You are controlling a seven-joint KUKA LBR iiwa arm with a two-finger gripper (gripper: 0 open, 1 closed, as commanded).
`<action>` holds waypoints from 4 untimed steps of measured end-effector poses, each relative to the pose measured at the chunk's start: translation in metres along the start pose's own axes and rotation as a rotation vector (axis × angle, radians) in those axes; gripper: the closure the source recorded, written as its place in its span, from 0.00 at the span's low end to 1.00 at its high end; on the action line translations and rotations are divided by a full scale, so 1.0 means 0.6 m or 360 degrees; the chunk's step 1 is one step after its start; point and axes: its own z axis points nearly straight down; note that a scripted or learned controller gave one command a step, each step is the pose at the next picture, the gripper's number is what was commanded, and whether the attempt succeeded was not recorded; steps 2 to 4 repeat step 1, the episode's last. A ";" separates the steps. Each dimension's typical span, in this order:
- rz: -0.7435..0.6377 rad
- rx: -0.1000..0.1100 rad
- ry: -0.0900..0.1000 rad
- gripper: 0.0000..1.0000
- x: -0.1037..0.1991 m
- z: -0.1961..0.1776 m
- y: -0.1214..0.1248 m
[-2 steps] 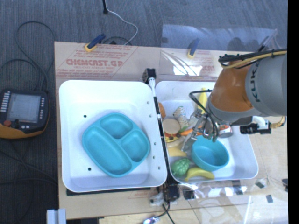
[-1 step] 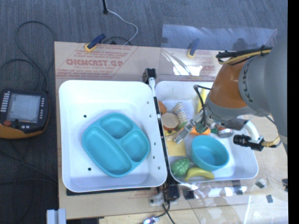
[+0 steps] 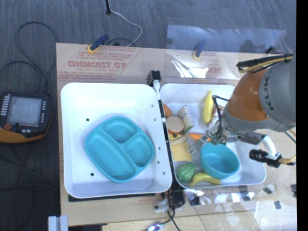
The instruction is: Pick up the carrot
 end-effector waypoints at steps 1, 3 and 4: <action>-0.0004 -0.0003 -0.0011 1.00 -0.003 -0.018 0.003; -0.0004 -0.0003 -0.0011 1.00 -0.003 -0.018 0.003; -0.0004 -0.0003 -0.0011 1.00 -0.003 -0.018 0.003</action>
